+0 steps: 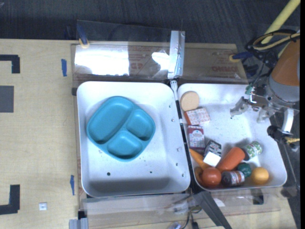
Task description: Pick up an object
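My gripper [249, 113] hangs over the upper right part of the right bin [224, 95], fingers spread apart and nothing between them. Below it, along the bin's front, lie an orange carrot [231, 158], a red tomato [210, 177], a dark can [233, 178], a yellow-orange fruit [259, 175] and a green-and-white item [254, 150]. On the bin's left side are a round tan bun [190, 100], a red-and-white box [197, 116] and a red packet [196, 136]. The gripper touches none of them.
The left bin [95, 175] holds a blue sectioned plate [121, 127]. A clear plastic sheet [126, 58] stands behind the bins. Cables and the orange-banded arm [288, 70] crowd the right edge. The right bin's floor under the gripper is bare.
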{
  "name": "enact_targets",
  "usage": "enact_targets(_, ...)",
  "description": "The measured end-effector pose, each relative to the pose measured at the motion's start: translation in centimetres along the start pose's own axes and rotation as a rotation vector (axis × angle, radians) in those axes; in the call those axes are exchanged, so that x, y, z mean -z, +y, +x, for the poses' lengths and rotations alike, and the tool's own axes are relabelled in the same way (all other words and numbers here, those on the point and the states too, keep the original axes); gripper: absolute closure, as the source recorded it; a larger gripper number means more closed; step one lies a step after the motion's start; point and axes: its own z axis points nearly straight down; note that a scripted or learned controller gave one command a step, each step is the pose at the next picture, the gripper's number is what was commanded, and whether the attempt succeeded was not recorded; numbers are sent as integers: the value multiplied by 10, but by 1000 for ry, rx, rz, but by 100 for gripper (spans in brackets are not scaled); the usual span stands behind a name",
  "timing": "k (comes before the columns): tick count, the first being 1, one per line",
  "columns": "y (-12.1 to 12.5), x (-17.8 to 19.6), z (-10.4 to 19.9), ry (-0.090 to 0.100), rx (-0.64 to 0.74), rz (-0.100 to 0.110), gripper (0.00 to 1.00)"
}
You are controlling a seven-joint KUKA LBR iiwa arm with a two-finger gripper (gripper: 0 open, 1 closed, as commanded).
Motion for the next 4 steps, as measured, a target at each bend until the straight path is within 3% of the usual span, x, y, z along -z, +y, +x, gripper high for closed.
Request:
enact_targets(1, -28, -45, 70, 1, -42, 1, 0)
enact_targets(2, -27, -33, 71, 1, -39, -3, 100)
enact_targets(3, 21, -45, 74, 1, -120, 3, 100)
enact_targets(4, 49, -46, 74, 0, -290, 2, 100)
